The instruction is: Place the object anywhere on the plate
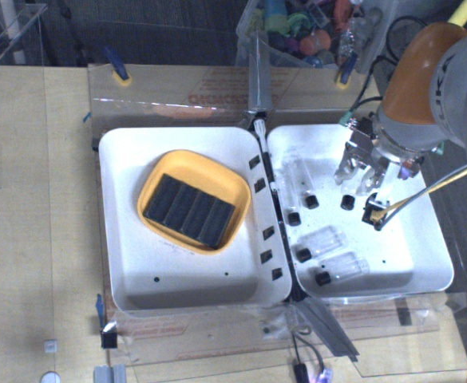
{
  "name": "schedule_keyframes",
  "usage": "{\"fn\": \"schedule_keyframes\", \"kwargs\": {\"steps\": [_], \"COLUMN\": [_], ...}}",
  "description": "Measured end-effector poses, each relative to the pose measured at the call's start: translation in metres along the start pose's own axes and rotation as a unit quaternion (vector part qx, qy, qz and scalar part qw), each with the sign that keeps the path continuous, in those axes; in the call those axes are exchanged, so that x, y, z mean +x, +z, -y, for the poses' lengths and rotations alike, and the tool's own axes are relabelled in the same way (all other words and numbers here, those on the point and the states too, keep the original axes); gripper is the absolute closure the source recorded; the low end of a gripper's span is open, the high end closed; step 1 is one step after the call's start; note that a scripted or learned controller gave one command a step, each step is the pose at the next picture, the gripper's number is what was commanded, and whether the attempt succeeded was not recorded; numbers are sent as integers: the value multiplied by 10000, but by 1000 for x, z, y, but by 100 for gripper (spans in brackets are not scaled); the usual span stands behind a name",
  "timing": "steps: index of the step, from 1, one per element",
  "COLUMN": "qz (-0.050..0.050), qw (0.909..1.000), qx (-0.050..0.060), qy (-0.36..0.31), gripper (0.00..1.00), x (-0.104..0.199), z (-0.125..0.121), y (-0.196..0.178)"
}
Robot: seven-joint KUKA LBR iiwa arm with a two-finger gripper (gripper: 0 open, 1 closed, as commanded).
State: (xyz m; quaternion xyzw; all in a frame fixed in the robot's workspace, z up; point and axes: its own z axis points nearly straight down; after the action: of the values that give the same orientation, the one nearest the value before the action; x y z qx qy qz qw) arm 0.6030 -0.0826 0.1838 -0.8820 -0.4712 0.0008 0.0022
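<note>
Yellow plate [149, 188] sits in the left white bin [121, 278], used as reference below.

- Black ribbed slab [189, 210] lies flat on the plate, fully inside its rim. The long axis runs from the plate's upper-left to its lower-right; the ribs cross it the short way.
- Right of the plate, the divider [269, 214] between the bins carries a row of small black clips. It stands between the plate and everything in the right white bin [433, 262].
- Beyond the divider, clear vials [329, 239] with black caps are scattered flat, with a loose black cap [347, 202] among them.
- Gripper [359, 174] is well right of the plate, over the right bin's upper part, above the vials. Two silver fingers [348, 166] are seen spread apart; nothing is seen between them.
- A small black block [374, 211] on a thin yellow rod is just below the gripper.
- Above and right of the plate, outside the bins, a clear box of coloured toys [309, 14] is seen.
- Blue clamps [120, 72] are fixed on the bench edge above the plate.
</note>
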Motion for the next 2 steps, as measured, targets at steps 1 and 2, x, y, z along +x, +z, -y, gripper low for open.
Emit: {"fn": "schedule_keyframes", "kwargs": {"steps": [1,2], "qz": [12,11], "qw": [9958,9958], "qx": [10,7], "qy": [-917,-914], "gripper": [100,0], "x": [50,49], "z": [56,56], "y": [1,0]}}
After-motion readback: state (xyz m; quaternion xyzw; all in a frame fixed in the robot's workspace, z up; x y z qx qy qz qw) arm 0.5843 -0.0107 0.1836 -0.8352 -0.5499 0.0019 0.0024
